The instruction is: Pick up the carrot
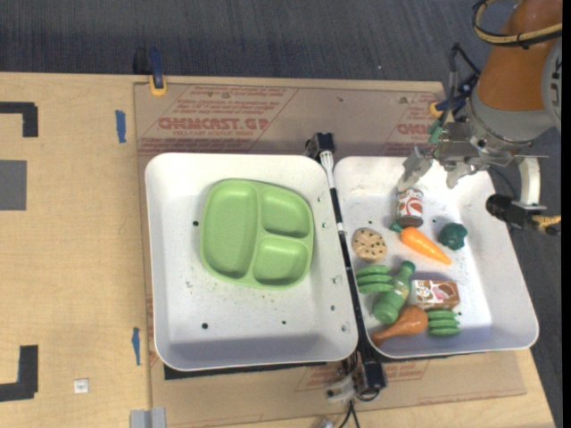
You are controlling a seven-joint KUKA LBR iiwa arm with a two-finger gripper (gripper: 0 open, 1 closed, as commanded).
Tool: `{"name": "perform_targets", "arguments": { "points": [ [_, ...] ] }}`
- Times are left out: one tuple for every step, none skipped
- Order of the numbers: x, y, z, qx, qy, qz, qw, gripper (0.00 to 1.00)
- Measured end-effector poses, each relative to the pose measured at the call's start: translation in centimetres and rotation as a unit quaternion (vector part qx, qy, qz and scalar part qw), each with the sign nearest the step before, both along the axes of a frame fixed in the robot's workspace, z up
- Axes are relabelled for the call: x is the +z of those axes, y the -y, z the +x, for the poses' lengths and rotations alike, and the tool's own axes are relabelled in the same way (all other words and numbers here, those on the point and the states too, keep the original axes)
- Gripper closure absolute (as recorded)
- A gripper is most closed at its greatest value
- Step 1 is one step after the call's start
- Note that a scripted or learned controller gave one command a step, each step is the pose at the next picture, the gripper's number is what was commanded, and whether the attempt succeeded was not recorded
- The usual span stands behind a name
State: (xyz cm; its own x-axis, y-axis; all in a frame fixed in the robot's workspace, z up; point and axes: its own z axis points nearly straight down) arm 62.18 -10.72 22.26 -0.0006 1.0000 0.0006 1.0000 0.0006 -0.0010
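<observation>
We see the gripper (437, 166) hovering over the upper part of the right bin (508, 275), fingers apparently spread wide with nothing between them, though the slant makes this uncertain. The carrot (423, 244) lies on the bin floor below it in the frame, well apart, its long axis running diagonally, leafy end up-left beside the small can (410, 205).

2 bins side by side. Left bin (169, 266) holds a divided plate (257, 232). In right bin (508, 283), carrot (425, 244) lies mid-bin, can (409, 205) just behind it, cookie (368, 242) to its left. My gripper (437, 168) hangs over the bin's back.
</observation>
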Motion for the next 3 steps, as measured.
{"name": "perform_targets", "arguments": {
  "points": [
    [-12.2,1.3,-3.4,0.064,0.002,-0.0004,0.9980,0.00],
    [-11.3,1.3,-3.4,0.063,0.003,-0.0010,0.9980,1.00],
    [-3.7,-5.4,4.5,-0.125,0.001,-0.0003,0.9921,1.00]
  ]
}}
